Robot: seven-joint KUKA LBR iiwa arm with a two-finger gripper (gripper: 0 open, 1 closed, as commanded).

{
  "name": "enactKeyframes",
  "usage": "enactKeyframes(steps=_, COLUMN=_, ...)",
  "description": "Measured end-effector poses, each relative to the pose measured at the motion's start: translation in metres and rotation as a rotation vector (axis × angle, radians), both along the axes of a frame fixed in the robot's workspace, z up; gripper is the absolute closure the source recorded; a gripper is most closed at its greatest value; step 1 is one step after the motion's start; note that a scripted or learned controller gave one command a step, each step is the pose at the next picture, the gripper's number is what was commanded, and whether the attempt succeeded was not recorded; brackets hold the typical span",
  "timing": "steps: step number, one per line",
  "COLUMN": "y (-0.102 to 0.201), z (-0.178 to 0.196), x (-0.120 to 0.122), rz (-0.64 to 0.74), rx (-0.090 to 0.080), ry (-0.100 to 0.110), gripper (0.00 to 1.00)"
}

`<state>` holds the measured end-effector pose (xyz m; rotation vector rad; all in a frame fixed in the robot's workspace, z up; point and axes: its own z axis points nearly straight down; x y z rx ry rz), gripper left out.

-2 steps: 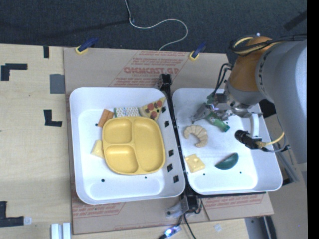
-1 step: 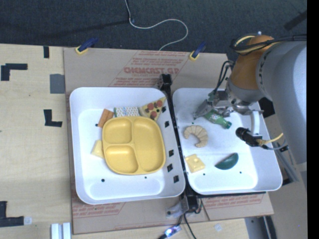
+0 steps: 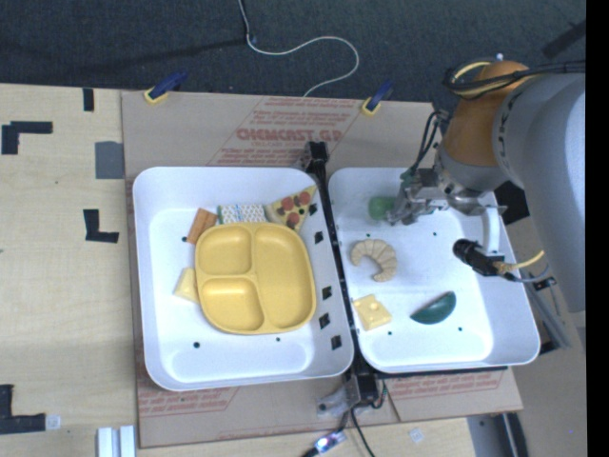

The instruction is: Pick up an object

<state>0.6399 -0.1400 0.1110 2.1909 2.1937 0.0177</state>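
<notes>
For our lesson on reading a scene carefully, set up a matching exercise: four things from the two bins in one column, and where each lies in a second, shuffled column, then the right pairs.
Things:
1. yellow divided plate
2. croissant
3. cheese cube
4. dark green piece

Places:
A. right bin, near its front left corner
B. middle of the left bin
C. right bin, towards its front right
D. right bin, just behind the cheese cube

Pairs: 1-B, 2-D, 3-A, 4-C
</notes>
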Motion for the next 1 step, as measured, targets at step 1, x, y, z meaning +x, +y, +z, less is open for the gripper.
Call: enactKeyframes(steps=1, y=0.0058, z=0.0442, x=-0.0016, rz=0.001, rx=0.022, ry=0.034, gripper=1.0)
